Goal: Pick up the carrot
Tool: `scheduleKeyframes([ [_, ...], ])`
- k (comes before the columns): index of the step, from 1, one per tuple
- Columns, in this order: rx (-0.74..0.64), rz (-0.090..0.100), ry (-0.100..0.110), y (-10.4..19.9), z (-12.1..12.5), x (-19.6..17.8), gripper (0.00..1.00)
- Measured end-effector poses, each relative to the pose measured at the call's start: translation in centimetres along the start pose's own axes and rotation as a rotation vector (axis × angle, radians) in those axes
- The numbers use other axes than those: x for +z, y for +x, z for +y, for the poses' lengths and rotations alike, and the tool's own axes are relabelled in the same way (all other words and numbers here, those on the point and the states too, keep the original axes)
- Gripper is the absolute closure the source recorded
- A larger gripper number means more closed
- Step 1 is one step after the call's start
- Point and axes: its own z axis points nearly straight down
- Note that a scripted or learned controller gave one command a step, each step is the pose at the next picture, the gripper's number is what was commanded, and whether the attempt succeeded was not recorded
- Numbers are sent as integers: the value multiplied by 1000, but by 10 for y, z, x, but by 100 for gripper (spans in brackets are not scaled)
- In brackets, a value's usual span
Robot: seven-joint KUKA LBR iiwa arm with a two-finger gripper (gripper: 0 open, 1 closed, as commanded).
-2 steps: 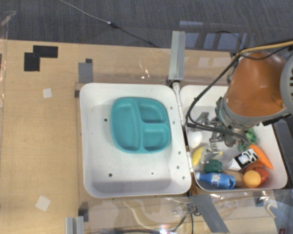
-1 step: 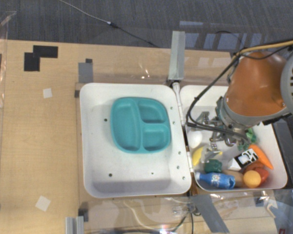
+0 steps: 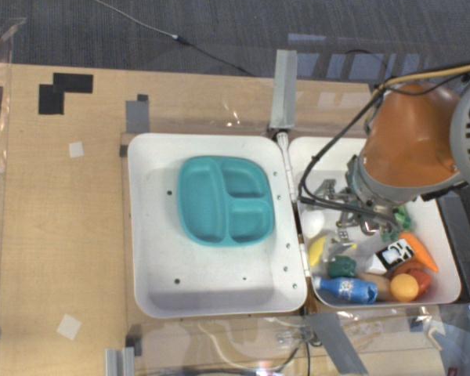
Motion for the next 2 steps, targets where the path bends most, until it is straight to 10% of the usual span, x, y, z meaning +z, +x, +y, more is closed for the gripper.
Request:
scheduleKeyframes([
  [2,116,1,-1,-3,39,10,0],
])
